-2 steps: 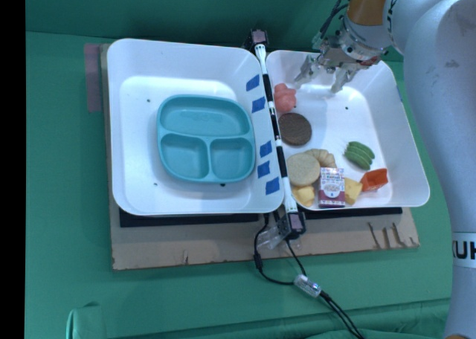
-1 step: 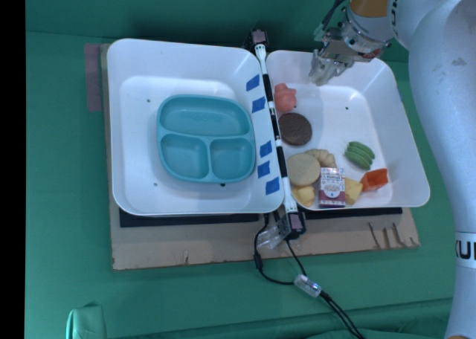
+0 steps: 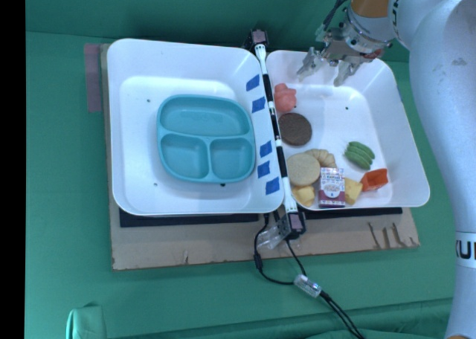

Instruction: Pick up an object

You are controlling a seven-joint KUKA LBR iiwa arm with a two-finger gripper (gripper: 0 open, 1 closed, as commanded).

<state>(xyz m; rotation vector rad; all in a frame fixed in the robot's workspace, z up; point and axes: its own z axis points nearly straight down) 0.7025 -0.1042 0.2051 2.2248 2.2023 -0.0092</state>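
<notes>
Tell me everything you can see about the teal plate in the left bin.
The teal plate is a rounded rectangular tray that looks like smooth plastic, with three compartments: one wide at the far side, two smaller at the near side, divided by raised ridges. It lies flat and upright on the floor of the left bin, about in its middle. All three compartments hold nothing. Only the bin floor touches it; the hand hovers over the right bin, far from it.

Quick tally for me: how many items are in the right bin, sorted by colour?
Red or orange: 2, a pink-red piece and an orange-red piece
Brown: 1, dark cookie
Tan: 2, round cracker and croissant
Green: 1, pea pod
Yellow: 2, chunks
Printed: 1, small carton
Total: 9
</notes>
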